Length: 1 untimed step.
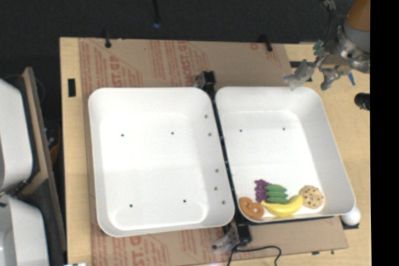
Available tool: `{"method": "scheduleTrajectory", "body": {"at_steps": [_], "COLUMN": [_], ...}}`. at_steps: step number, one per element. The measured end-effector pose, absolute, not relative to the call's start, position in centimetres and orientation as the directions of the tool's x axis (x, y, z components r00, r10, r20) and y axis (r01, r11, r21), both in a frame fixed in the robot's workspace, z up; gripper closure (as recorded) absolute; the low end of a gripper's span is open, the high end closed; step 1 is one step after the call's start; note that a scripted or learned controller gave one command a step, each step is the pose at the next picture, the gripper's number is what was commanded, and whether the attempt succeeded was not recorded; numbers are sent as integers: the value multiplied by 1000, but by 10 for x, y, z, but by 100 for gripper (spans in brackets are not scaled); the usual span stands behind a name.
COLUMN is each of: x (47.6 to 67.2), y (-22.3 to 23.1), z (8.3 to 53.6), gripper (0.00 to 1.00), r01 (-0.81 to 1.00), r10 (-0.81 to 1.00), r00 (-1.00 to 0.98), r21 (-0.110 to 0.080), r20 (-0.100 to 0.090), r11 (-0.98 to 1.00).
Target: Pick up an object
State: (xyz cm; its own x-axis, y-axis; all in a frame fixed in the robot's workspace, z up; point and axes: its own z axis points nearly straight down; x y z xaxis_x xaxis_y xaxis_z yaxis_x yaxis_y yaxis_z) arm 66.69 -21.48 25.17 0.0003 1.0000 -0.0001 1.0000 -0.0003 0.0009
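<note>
Camera view: two shallow white bins are seen side by side on the bench, the left bin (100, 134) and the right bin (324, 128), their inner edges nearly touching.

Four small objects are grouped at the near edge of the right bin. A yellow banana (282, 207) lies along the near wall. A bunch of purple grapes with green leaves (270, 189) rests just behind it, touching it. An orange pretzel-like piece (250, 208) lies at the banana's left end. A round speckled cookie (312, 197) sits at its right end.

The gripper (317, 70) is seen at upper right, beyond the far right corner of the right bin, well apart from the objects. Its two fingers are spread apart, and nothing is seen between them. The orange band (359, 9) is visible above it.
</note>
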Motion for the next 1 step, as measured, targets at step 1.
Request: {"method": "scheduleTrajectory", "body": {"at_steps": [1], "x": [589], "y": [-206], "z": [178], "gripper": [0], "r01": [1000], "r10": [1000], "r00": [2], "r21": [-5], "r20": [1], "r11": [-2]}}
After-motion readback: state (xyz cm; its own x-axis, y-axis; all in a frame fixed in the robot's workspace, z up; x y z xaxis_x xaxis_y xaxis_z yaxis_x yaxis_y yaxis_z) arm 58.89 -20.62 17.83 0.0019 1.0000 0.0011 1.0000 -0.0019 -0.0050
